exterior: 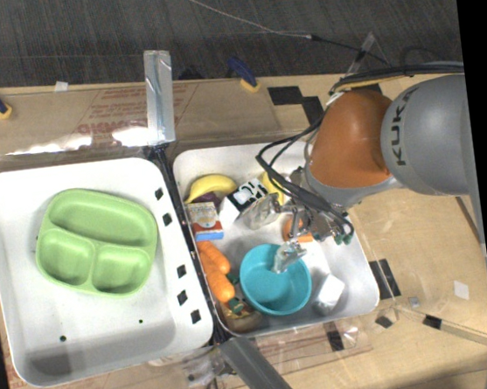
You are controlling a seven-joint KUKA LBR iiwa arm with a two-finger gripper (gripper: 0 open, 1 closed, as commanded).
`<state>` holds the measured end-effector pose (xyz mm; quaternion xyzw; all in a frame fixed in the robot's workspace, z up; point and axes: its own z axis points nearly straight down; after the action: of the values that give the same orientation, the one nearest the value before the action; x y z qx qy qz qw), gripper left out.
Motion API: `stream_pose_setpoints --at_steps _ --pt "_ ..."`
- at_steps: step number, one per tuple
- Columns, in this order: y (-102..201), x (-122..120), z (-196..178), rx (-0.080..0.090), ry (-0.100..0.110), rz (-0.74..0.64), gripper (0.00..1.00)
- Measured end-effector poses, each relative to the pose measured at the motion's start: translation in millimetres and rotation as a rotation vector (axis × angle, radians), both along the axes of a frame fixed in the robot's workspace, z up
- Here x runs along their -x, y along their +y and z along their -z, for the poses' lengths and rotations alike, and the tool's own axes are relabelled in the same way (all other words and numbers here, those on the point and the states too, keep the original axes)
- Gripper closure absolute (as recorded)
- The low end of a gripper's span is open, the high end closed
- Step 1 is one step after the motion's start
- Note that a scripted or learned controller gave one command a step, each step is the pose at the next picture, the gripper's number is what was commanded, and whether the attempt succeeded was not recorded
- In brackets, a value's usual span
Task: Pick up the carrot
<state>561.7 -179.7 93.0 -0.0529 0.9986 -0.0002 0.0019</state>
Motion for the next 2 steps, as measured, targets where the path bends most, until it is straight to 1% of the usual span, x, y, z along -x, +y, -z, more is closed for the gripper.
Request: stream_pose_setpoints --at_steps 1,2 --pt "2.0 -2.7 -12.9 0.0 -0.004 -0.006 1.0" --pt "18.4 1.0 -109.3 0.003 -0.006 -0.104 1.0"
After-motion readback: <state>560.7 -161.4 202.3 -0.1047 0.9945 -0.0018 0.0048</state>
